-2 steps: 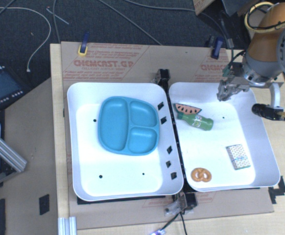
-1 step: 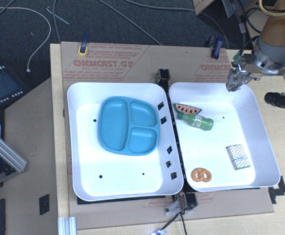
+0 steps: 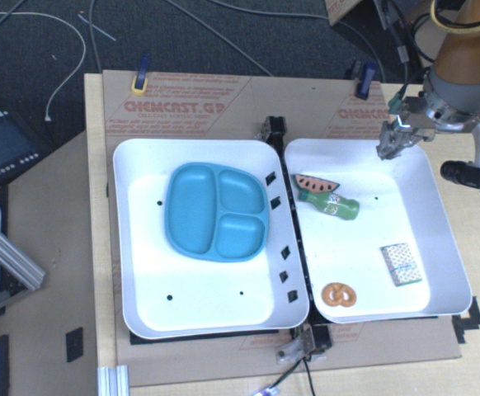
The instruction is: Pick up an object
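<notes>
The right bin (image 3: 438,221) holds a watermelon slice (image 3: 317,184), a green bottle (image 3: 336,205) just below it, a small patterned box (image 3: 402,264) near the right side and a pretzel (image 3: 338,294) near the front edge. My gripper (image 3: 391,145) hangs over the back rim of the right bin, well apart from all of these. The nearest item, the watermelon slice, lies to its left and toward the front. Nothing shows between the fingers.
The left bin (image 3: 141,246) holds a blue divided plate (image 3: 217,211). A black divider with clips (image 3: 285,221) runs between the bins. Blue clamps (image 3: 141,79) (image 3: 364,79) sit at the back of the cardboard base. Cables lie on the dark floor behind.
</notes>
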Robot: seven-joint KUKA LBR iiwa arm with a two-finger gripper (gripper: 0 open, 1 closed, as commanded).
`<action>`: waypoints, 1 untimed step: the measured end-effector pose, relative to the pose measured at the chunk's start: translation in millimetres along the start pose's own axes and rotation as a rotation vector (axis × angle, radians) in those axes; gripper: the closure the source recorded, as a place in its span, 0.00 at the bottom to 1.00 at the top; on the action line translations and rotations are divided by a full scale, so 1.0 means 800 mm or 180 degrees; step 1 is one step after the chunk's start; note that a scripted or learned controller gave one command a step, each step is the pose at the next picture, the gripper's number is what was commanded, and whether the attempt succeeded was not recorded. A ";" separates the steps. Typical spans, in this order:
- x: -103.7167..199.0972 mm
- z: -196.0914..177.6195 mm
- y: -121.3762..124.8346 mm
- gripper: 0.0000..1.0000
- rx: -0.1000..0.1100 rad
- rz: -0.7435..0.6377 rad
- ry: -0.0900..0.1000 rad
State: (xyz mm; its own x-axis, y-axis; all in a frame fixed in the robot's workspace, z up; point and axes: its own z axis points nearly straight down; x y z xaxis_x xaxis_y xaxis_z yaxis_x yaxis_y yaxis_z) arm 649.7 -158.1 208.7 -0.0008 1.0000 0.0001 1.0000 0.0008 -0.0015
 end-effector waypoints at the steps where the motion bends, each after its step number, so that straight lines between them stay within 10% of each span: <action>1: 0.067 -0.002 -0.006 1.00 0.0002 -0.0008 0.0004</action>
State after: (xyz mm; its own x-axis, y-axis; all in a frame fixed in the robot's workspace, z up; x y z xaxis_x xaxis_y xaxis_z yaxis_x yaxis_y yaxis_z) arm 644.7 -104.2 210.0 -0.0032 1.0000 0.0014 1.0000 0.0032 -0.0021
